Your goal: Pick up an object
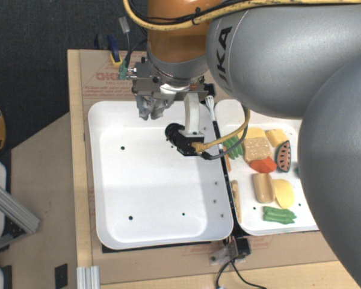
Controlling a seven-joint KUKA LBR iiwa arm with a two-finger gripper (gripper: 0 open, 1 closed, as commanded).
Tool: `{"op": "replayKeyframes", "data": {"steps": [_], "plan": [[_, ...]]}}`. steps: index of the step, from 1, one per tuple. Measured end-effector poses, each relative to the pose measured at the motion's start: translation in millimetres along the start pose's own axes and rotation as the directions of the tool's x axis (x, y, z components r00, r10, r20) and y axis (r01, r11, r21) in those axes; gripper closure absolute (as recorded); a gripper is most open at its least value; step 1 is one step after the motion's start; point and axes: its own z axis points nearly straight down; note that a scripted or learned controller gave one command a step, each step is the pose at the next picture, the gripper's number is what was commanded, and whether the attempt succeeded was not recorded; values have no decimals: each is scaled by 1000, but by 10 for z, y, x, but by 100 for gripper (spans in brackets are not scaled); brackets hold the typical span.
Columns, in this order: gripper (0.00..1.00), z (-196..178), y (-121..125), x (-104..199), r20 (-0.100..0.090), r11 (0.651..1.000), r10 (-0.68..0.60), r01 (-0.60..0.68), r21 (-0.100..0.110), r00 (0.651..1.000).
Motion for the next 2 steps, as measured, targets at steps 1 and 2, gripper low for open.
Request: {"op": "replayKeyframes", "data": {"steps": [1, 2], "plan": [[100, -207, -360, -34, -2, 1000, 0, 0, -4, 1000], [100, -299, -347, -31, -2, 1000, 0, 0, -5, 1000]]}}
